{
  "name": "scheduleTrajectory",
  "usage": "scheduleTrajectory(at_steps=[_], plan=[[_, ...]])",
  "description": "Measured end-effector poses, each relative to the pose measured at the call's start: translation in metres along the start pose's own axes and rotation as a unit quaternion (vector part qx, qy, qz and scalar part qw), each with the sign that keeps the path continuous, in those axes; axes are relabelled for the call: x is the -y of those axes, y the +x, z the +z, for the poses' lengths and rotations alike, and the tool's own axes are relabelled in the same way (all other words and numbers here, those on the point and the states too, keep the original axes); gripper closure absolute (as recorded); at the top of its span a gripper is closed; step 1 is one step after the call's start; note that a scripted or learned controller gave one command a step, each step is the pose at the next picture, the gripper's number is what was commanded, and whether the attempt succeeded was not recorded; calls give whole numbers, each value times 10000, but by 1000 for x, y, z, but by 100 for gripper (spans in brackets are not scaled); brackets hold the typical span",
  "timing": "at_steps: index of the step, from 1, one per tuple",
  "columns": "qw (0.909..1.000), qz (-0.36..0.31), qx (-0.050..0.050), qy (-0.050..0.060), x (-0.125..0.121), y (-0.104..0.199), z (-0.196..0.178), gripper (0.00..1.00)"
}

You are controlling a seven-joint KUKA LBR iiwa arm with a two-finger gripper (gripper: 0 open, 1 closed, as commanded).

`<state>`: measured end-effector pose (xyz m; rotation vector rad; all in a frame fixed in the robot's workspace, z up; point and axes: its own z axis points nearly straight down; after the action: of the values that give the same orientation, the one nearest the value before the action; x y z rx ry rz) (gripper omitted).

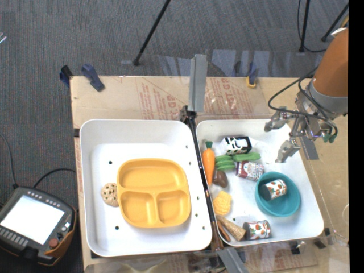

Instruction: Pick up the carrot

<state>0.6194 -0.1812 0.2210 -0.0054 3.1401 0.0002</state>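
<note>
Presently the carrot (209, 162) lies in the right bin (310, 181), hard against its left wall, green top pointing away from the camera, just beside the green beans (234, 161). Over the bin's far right corner hangs the hand (284, 138), its fingers apparently spread and gripping nothing, though the view is poor there. A yellow divided tray (153, 192) sits in the left bin (91, 152).

Arm entered from the right, orange-banded wrist raised; gripper (278, 136) pointed downward, fingers (286, 151) spread apart, nothing held
</note>
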Motion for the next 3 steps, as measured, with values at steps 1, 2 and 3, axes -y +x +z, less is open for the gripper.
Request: scheduleTrajectory(at_steps=[1, 2, 3], plan=[[9999, -157, -66, -30, -88, 19, 117, 0], [9999, -165, 11, -8, -87, 15, 100, 100], [9978, -657, 23, 6, -35, 43, 39, 100]])
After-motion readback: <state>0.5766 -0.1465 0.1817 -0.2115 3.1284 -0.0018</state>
